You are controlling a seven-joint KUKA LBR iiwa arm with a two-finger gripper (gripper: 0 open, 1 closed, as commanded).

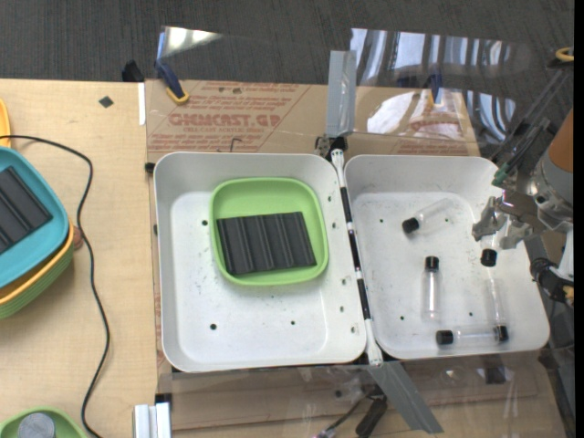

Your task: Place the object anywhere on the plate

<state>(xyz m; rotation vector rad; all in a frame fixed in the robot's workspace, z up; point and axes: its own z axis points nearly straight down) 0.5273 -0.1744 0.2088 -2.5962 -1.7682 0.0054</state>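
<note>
The green plate (268, 233) sits in the left bin (182, 272), carrying a dark ribbed mat (265, 243) and nothing else, so as far as can be seen the task is barely begun — no object has reached the plate. The things to be moved are clear tubes with black caps, all lying in the right bin (392, 327): one tube (424, 217) lies tilted near the bin's far middle, a second tube (431, 286) stands lengthwise in the centre with its cap toward the far side, and a third tube (472, 336) lies along the near wall with a dark cap at each end. A fourth tube (491, 281), faint against the white floor, seems to run down from a black cap just below the gripper (497, 229). The gripper hangs at the right edge of that bin, low over its far right part, close to that cap; whether it touches it I cannot tell. How far apart the fingers stand cannot be made out either — the metal parts blur together — and nothing is plainly seen between them, so I would not count anything as held. What is left, in my judgement, is nearly everything: a firm grasp on one tube, a lift clear of the bin wall, a carry across the divide between the bins, and a release over the plate.
</note>
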